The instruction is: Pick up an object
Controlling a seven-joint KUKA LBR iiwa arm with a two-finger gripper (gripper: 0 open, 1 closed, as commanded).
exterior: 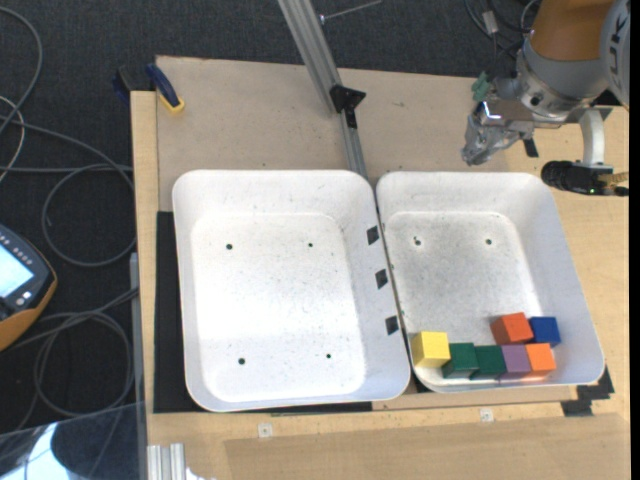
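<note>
Seven small blocks crowd the near edge of the right bin (560,238), at about five o'clock in the camera view. From left to right along the front wall sit a yellow block (432,347), a dark green block (461,358), a second green block (490,360), a purple block (516,359) and an orange block (540,357); just behind them, toward the bin's middle, a red-orange block (512,327) touches a blue block (545,329) on its right. The blocks stand packed against one another, most of them touching a neighbour. The rest of that bin's speckled floor lies bare up to its far wall. The left bin (190,268), at nine o'clock from the blocks, touches the right bin along a shared edge marked by three small black tabs (381,278). Farther back, the wooden bench (250,118) carries a slanted grey metal strut (320,58) running toward twelve o'clock, and a blue-and-yellow tool (165,88) lies at its far left corner, near ten o'clock. At about one o'clock the gripper (480,148) hangs over the bench just beyond the right bin's far rim, well apart from the blocks; whether it is spread or pressed together I cannot tell. Above it rises the grey arm (560,68) with its orange band (575,28).
</note>
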